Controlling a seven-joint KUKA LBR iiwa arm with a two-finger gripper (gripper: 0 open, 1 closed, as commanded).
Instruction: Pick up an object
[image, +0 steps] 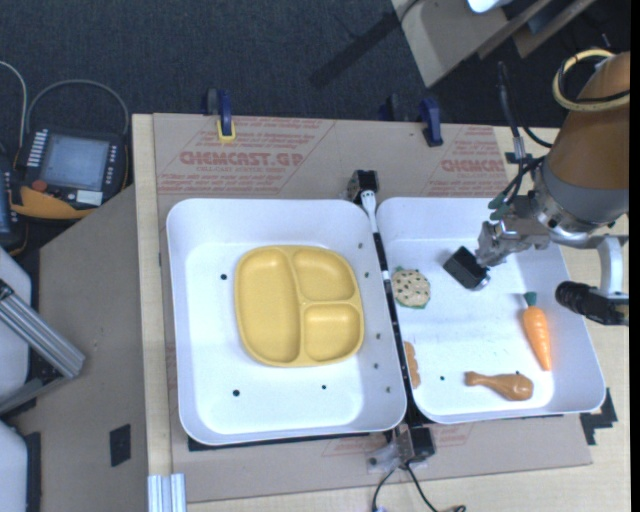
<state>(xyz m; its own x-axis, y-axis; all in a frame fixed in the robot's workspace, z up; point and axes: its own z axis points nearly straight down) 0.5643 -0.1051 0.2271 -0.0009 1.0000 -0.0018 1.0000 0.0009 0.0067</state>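
Hovering low over the right bin (570, 395), the gripper (468, 268) sits just right of the cookie (410, 288), likely lining up on it; jaw state cannot be told; carrot (537, 335) and drumstick (500, 383) lie apart nearer the front.
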